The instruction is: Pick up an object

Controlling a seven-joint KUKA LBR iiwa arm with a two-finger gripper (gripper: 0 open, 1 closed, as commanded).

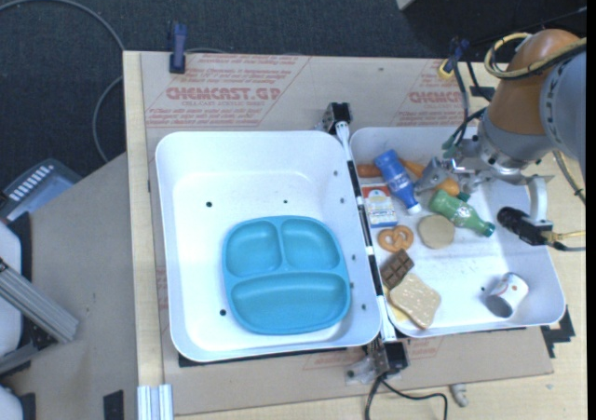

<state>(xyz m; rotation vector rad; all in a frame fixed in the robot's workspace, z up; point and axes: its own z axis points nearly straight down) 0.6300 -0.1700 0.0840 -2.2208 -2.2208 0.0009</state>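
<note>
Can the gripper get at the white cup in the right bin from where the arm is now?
Probably yes. The white cup lies apart from the other things, near the front corner of the right bin, with nothing over it. The gripper is at the back, above the green bottle.

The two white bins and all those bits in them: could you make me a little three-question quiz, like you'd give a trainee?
1. True or false: the blue divided plate lies in the same bin as the pretzel.
2. Which lies nearest the gripper? A) white cup B) green bottle C) cracker
3. Fill in: the dark chocolate piece lies between the pretzel and the ____.

Key: 1 false, the plate is in the left bin, the pretzel in the right bin; 2 B; 3 cracker.
</note>
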